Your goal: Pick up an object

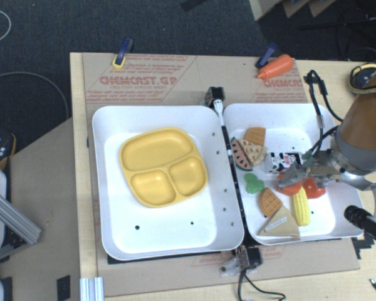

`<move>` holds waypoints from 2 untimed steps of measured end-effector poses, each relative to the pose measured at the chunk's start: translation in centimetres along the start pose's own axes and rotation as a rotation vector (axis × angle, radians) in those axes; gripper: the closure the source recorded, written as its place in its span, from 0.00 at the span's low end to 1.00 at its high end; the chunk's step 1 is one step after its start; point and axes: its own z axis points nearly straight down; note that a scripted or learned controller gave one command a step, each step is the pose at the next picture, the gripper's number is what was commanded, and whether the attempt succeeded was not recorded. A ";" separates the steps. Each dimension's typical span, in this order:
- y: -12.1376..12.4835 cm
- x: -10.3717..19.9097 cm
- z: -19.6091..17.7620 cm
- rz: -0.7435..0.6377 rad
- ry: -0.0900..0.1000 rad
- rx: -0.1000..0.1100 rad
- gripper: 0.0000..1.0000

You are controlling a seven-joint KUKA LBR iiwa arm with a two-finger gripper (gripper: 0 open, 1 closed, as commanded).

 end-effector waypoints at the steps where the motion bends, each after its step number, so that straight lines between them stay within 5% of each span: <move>1: 0.3 0.0 -0.7 -0.004 -0.002 -0.014 0.00; 2: -0.4 -0.1 5.5 -0.002 0.000 -0.006 0.00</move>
